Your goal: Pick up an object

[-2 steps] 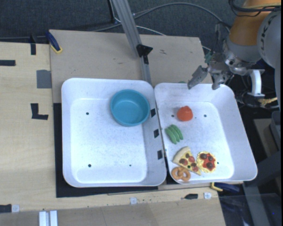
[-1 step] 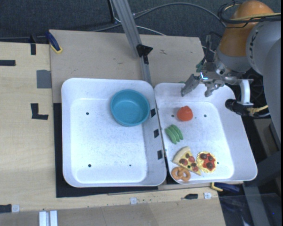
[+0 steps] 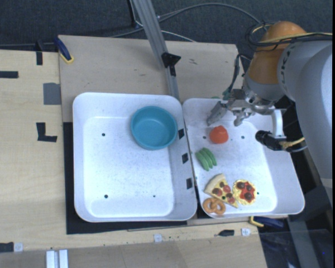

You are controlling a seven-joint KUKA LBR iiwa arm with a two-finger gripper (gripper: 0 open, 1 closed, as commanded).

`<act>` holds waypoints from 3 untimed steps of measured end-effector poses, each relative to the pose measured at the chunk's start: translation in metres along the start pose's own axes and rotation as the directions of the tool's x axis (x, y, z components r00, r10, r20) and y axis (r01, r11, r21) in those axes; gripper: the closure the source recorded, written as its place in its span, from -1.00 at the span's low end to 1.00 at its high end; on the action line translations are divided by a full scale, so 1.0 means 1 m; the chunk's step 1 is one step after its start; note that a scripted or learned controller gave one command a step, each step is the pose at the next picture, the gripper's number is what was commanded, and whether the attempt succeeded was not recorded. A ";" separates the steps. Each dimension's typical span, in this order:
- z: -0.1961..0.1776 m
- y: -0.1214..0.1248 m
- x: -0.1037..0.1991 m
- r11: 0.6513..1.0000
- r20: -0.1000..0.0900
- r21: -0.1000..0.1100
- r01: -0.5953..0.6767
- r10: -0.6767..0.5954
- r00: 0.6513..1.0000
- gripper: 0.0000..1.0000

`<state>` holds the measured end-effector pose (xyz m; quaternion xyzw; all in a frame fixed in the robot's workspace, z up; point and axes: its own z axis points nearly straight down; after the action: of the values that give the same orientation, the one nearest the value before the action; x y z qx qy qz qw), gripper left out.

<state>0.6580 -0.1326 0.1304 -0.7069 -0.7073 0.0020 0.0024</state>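
Camera view, hidden parts: the arm runs off your right edge; its wrist covers the right bin's far corner.
Gripper: fingers spread, nothing between them, over the right bin's far end.
Red object: small, tomato-like; lies on the bin floor just below the fingertips, apart from them.
Nearby: green pods, pizza slices, pretzel.
Left bin: you see a blue bowl.
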 end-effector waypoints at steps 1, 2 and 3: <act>-0.014 0.001 0.000 1.000 0.001 -0.006 0.001 -0.001 1.000 1.00; -0.071 -0.004 -0.006 1.000 0.001 -0.011 0.000 0.000 1.000 1.00; -0.119 -0.004 -0.006 1.000 0.001 -0.009 0.000 0.000 1.000 1.00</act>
<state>0.6548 -0.1388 0.2491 -0.7070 -0.7073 -0.0008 -0.0012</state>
